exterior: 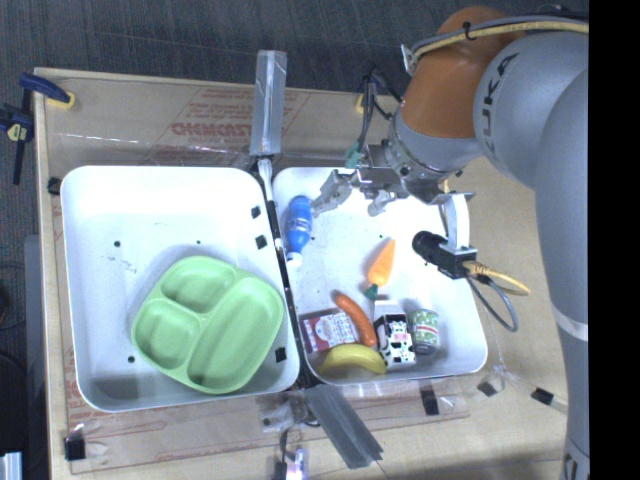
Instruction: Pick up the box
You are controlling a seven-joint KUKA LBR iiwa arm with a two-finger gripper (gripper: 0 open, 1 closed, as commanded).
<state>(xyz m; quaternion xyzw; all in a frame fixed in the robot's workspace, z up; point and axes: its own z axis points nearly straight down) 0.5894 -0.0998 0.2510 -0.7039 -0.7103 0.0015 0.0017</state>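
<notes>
Camera view: gripper (352, 190) hung over far end of right bin (470, 353), fingers spread, holding nothing. Box (325, 330) lay at near edge, touching banana (352, 360) and sausage (352, 317). Advised: descend vertically, straddle box's free sides, avoid neighbours.

A dark grey carpeted floor (200, 18) fills the view from nine o'clock round to twelve. Below it lies the pale wooden table (520, 418), its top covered by a clear sheet with red lettering (215, 118) towards eleven o'clock. Blue clamps (30, 93) grip its edge at ten o'clock
</notes>
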